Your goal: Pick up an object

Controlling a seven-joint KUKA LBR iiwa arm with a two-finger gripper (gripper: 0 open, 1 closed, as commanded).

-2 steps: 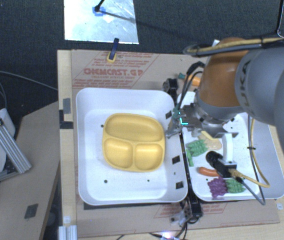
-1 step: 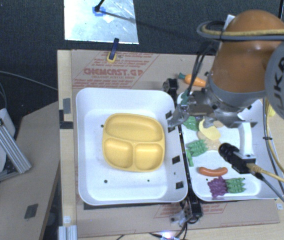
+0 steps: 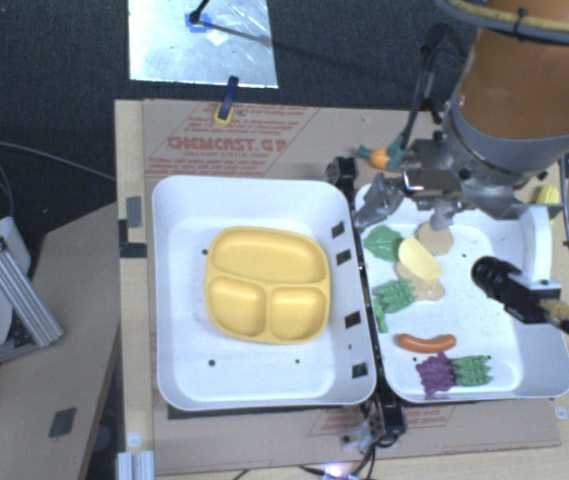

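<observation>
The arm [image 3: 524,58] enters at the upper right as a wide rounded body, its upper section an orange band edged by a dark ring with a paler rim. Below it the casing turns smooth grey and narrows to a metallic wrist block [image 3: 444,173] of silvery brackets. Thin black cables [image 3: 426,78] run down its left side.

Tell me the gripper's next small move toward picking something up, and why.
Probably lower straight down: the two-finger gripper hangs at the back of the right white bin, above the pale round toy food and the yellow toy block, with nothing between its fingers.
</observation>
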